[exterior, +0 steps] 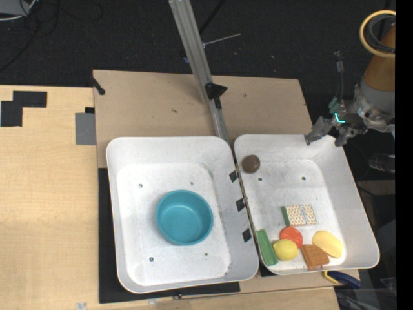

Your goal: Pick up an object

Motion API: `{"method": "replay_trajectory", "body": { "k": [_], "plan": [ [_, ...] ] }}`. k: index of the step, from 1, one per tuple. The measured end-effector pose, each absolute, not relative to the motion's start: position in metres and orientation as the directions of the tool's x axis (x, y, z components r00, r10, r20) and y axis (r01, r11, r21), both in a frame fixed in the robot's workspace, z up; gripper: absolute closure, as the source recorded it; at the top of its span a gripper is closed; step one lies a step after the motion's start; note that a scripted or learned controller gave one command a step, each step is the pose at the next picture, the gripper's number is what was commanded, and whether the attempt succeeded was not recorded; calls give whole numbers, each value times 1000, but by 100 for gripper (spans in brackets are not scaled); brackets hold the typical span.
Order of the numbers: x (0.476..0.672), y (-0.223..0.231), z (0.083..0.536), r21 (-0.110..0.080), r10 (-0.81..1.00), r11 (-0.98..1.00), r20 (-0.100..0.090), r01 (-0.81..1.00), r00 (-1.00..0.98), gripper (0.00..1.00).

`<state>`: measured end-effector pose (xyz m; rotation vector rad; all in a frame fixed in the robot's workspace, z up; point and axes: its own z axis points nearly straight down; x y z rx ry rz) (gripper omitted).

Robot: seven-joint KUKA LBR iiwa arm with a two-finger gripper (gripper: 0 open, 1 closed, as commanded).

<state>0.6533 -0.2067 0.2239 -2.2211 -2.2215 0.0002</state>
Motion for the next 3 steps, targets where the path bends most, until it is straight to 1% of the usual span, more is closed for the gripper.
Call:
{"method": "replay_trajectory", "body": {
  "k": [1, 2, 3],
  "plan": [
    [653, -207, 224, 0, 1000, 0, 0, 1000, 0, 0],
    [652, -207, 182, -3, 1000, 1, 1, 1000, -1, 0],
    [661, -204, 127, -5, 1000, 1, 1, 1000, -1, 0]
  ]
}}
